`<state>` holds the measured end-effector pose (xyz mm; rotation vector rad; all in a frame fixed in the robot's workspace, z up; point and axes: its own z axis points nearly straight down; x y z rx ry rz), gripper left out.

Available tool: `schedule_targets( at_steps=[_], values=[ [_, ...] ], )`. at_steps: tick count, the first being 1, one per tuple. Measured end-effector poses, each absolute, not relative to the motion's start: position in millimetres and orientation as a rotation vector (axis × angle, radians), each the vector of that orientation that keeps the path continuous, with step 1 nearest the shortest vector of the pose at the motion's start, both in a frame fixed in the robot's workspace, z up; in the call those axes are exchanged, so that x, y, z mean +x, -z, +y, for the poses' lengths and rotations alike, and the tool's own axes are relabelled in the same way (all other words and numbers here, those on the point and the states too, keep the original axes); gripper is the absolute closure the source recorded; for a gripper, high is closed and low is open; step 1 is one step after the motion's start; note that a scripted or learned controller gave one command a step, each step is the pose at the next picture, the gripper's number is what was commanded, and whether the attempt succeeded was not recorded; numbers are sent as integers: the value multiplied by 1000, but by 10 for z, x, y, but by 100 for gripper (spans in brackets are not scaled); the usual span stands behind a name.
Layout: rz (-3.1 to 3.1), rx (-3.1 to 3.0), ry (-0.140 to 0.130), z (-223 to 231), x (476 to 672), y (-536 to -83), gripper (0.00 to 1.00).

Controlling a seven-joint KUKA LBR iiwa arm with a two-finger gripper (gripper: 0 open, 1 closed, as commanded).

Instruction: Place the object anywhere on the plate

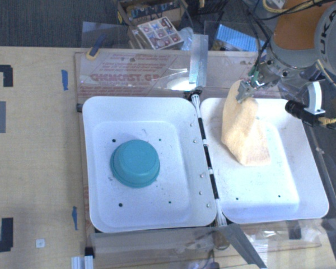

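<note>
Yellow cloth point(245, 130) hangs pinched at its top corner between the closed fingers of the hand point(247, 88), draping below it into the right bin point(302, 200). Far left of the hand, a teal plate point(135, 162) sits upside-down in the left bin point(101, 122).

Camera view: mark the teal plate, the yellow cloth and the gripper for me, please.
teal plate point(135, 162), camera view, on the middle of its flat top.
yellow cloth point(244, 129), camera view, on the middle of the draped fabric.
gripper point(247, 88), camera view, at its tip on the cloth's top corner.
</note>
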<state>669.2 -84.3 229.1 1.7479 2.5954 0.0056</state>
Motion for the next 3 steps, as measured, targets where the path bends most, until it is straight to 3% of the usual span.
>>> schedule_targets(
  at_steps=[1,3],
  values=[
    [2603,1748,-2,-835,6704,-2257,100],
    [3080,605,-2,63,6181,-2364,100]
  ],
)
